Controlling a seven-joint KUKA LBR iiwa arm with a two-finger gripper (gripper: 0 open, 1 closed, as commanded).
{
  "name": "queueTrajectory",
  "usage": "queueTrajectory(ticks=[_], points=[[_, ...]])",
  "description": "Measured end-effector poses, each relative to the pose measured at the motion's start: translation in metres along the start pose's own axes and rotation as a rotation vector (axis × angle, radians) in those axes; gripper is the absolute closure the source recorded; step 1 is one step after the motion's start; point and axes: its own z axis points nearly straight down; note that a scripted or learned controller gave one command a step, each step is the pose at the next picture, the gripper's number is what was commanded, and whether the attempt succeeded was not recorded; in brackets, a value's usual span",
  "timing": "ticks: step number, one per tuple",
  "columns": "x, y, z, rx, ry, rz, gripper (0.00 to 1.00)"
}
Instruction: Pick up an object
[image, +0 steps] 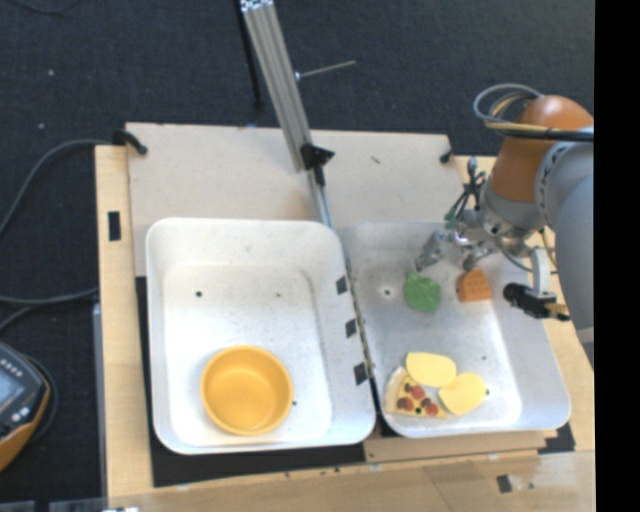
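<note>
My gripper (452, 252) hangs with fingers spread, holding nothing; a green lump (423, 292) lies just below it, an orange block (474, 286) beside.

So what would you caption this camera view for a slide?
Grey arm's gripper poised over the right white bin above a green lump and orange block; yellow bowl in the left bin.

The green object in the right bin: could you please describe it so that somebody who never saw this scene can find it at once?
Start at the right bin, the one nearer the arm. In its upper half, near the gripper, two small things lie side by side: the green object and an orange block. The green one is the rounded lump on the side toward the left bin, and nothing else here is green.
</note>
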Motion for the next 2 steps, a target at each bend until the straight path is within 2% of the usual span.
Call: queueTrajectory(ticks=[1,2], points=[[-0.001,0.001,-0.012,-0.004,-0.003,-0.002,1.00],[-0.004,0.005,-0.078,-0.008,0.000,0.000,1.00]])
